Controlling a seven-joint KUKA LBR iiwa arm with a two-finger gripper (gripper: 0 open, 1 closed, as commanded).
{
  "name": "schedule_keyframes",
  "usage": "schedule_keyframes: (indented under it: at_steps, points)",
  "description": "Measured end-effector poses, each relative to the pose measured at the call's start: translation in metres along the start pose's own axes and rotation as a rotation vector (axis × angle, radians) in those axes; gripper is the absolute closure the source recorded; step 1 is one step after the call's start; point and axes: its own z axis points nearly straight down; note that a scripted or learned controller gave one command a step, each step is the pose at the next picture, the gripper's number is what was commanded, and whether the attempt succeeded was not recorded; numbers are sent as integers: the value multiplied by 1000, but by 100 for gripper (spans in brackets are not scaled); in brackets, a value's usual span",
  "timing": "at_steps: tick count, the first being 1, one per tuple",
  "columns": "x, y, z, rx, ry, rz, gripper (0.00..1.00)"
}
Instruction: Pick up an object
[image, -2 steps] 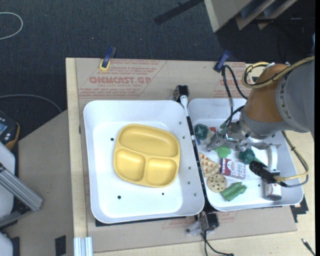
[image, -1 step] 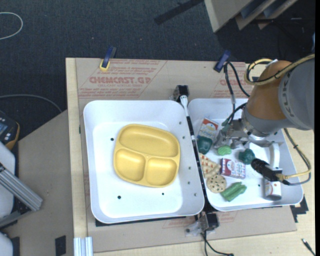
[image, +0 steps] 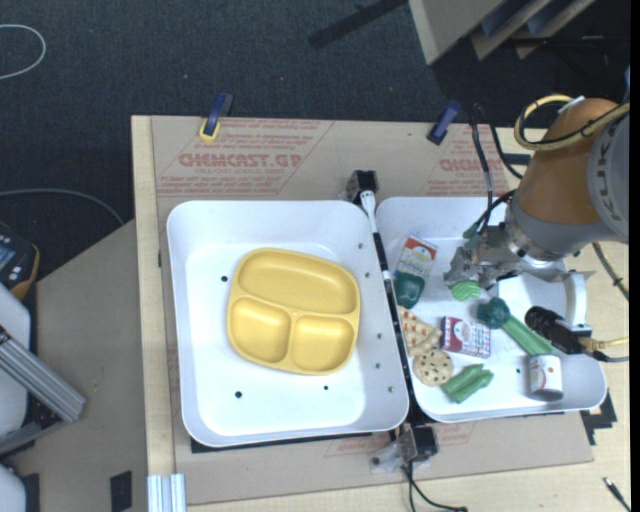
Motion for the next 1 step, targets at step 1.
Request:
schedule_keyframes:
  at_steps: [1]
  points:
    - [-5,4,-45,-1,0,-2,100]
